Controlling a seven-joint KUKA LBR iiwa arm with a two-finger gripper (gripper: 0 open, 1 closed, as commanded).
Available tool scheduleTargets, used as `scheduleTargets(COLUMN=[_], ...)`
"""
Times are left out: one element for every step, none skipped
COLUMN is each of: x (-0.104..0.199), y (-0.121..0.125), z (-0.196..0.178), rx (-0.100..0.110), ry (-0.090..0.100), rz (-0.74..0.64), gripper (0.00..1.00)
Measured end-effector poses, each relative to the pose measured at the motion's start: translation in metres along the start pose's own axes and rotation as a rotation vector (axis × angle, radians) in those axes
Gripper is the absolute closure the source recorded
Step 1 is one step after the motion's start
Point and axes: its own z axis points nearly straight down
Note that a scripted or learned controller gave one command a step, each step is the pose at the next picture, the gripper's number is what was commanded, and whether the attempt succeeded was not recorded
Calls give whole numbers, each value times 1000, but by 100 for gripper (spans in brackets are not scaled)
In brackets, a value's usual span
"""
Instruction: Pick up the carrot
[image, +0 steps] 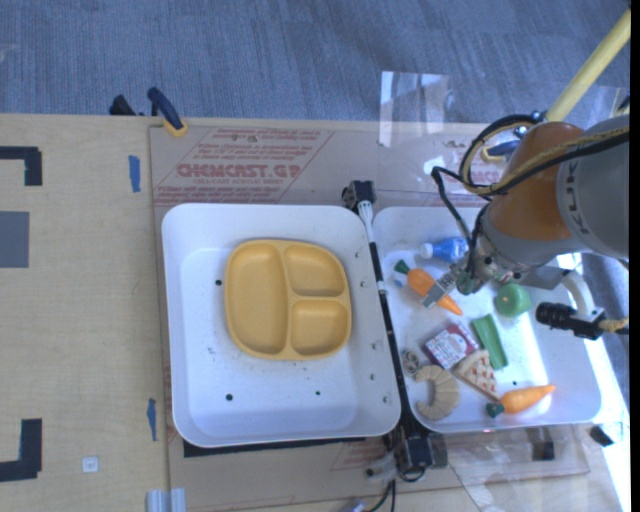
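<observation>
The left bin (190, 330) holds a yellow divided plate (288, 299) lying flat. In the right bin (590, 385), toy foods are scattered: a carrot (434, 288) lies at the far left part, a second carrot (525, 398) rests near the bin's near right corner beside a pizza slice (478, 374). The gripper (458, 286) hangs just beside the far carrot's right end; whether it is clenched or released cannot be told.

One fixed overhead camera looks slantwise down on both bins (200, 330).
</observation>
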Motion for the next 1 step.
scheduleTargets(x=[81], y=[66], z=[-65], rx=[-14], ry=[12], rz=[-14], gripper=[100])
